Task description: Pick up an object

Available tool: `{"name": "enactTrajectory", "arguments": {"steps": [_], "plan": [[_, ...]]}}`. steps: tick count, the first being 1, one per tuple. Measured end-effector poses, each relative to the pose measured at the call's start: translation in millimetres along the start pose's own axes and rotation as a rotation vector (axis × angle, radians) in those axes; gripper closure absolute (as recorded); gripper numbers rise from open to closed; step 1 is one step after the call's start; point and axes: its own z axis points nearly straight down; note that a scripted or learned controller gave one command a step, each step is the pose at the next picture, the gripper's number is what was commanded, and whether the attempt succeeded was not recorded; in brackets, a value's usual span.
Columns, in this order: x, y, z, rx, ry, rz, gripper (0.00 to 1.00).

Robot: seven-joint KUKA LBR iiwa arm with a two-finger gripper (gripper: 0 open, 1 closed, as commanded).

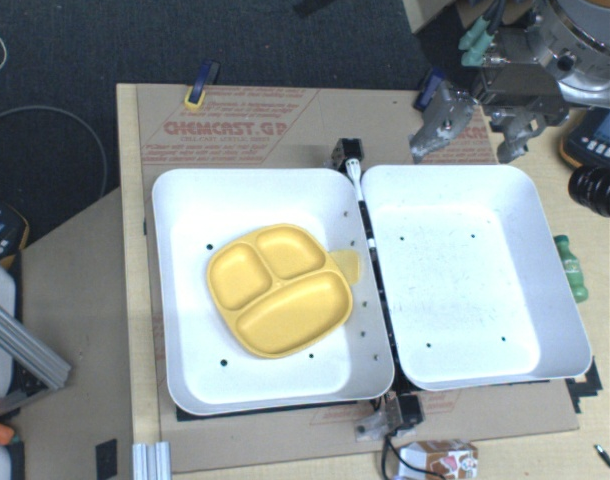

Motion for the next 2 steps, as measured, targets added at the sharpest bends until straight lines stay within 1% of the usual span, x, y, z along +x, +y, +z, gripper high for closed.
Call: {"name": "enactTrajectory", "arguments": {"steps": [1,2], "plan": [[-5,1,-8,0.003,-0.003,0.010,1.00],[-1,-1,121,0.019,-0.005,0.013,1.00]]}}
